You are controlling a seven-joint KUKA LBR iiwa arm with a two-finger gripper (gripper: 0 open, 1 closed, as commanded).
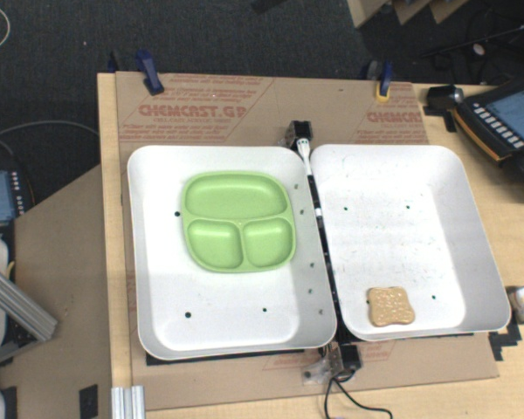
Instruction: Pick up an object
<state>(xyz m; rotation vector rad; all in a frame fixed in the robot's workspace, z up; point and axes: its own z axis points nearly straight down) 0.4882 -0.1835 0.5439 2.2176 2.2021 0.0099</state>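
Gripper first: whether mine is spread or pressed together, I cannot tell. My likeliest target is the biscuit (pixel 390 305), a small tan rounded square with a rough, speckled face, lying flat near the front left corner of the right bin (pixel 437 173). It looks light, stiff and perhaps crumbly, so I'd pinch it gently across opposite edges. The green plate (pixel 239 221) in the left bin (pixel 157 260) is smooth, three-sectioned plastic, graspable by its rim.
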